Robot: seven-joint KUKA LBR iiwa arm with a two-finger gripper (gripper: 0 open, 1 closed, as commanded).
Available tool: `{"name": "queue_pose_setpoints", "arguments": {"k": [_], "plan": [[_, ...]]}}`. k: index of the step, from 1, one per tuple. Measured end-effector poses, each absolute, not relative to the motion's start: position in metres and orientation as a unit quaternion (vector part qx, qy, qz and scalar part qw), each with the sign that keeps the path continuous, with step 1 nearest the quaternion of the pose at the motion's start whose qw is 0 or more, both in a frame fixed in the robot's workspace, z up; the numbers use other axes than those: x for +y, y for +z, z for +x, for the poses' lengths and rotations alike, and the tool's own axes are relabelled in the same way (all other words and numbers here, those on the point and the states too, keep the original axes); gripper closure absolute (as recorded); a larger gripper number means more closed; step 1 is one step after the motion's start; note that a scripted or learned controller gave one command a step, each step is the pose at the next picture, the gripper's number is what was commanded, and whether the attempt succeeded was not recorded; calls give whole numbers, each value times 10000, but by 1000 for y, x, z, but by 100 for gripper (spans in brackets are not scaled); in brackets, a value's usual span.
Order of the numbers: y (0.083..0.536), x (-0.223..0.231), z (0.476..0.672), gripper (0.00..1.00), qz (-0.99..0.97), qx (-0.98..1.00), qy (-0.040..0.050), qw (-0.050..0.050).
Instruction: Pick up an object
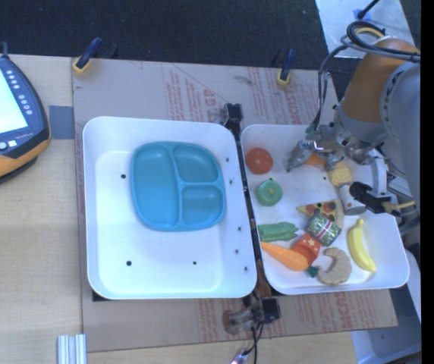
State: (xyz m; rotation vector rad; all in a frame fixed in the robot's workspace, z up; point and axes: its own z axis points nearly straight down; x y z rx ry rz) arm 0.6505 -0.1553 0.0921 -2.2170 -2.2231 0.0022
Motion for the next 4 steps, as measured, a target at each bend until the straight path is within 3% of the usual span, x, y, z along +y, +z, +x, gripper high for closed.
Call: {"name": "queue_pose_setpoints", "arguments": {"k": [1, 2, 3, 4], "plan": [[102, -156, 651, 100, -7048, -7094, 13, 16], [102, -156, 651, 0, -7047, -7095, 15, 17], [92, -162, 656, 0, -7053, -7089, 13, 18], [102, -162, 655, 100, -7042, -7100, 31, 37]]}}
